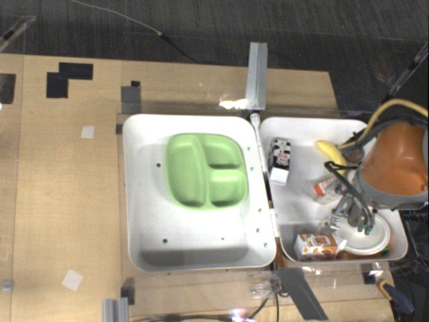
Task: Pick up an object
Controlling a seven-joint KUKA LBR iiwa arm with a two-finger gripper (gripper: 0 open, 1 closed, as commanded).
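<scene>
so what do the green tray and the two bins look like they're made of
Green divided tray: likely moulded plastic, matte to satin; uniform colour, rounded compartments, soft highlights.
Left bin and right bin: probably thin formed plastic, white and smooth, with rounded corners and a faint sheen. Painted metal can't be ruled out.

A green divided tray point(204, 170) is lying in the left white bin point(144, 247). Both bins are sitting on a wooden bench point(60, 200) bearing black marks point(67, 78). A grey metal post point(257, 76) is standing behind the bins, and a thin cable point(100, 9) is trailing across the dark floor.
</scene>
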